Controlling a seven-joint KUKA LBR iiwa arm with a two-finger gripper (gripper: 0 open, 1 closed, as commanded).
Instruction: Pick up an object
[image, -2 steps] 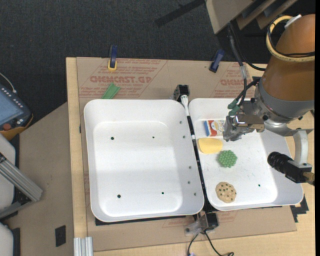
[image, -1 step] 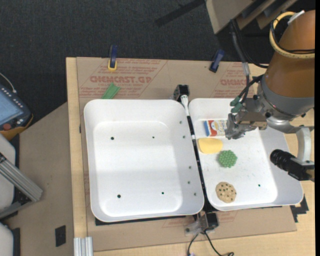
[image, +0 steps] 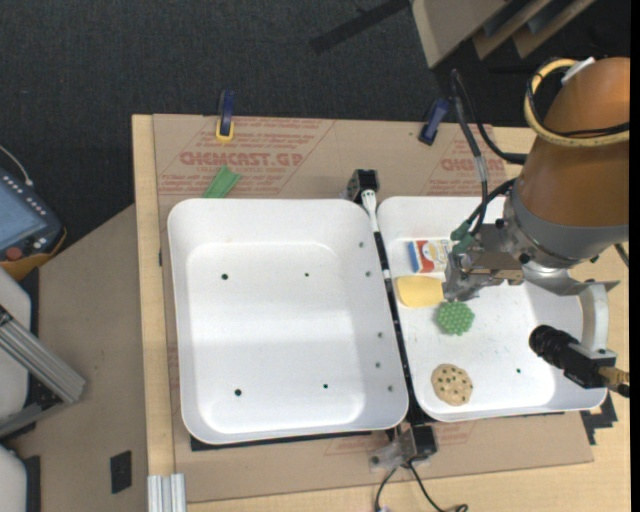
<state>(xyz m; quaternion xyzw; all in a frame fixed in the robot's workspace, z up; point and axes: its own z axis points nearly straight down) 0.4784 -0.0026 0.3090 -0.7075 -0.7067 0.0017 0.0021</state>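
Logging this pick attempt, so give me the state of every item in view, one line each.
Left shallow white bin: flat on the bench.
Right shallow white bin: holds four items.
Yellow rectangular block: lying flat, beside the claw.
Green bumpy ball: resting just below the claw.
Round tan cookie with dark chips: lying flat, apart from the others.
Red, white and blue flat packet: lying flat.
Claw: low over the right bin.

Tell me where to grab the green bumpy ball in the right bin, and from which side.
Take the green ball across its widest middle, coming straight down from above. It is round and sits apart from the cookie, so any finger line probably works, but the yellow block lies close to its upper left; placing the fingers on its lower-left and upper-right sides should avoid that. The gripper hangs just above it.
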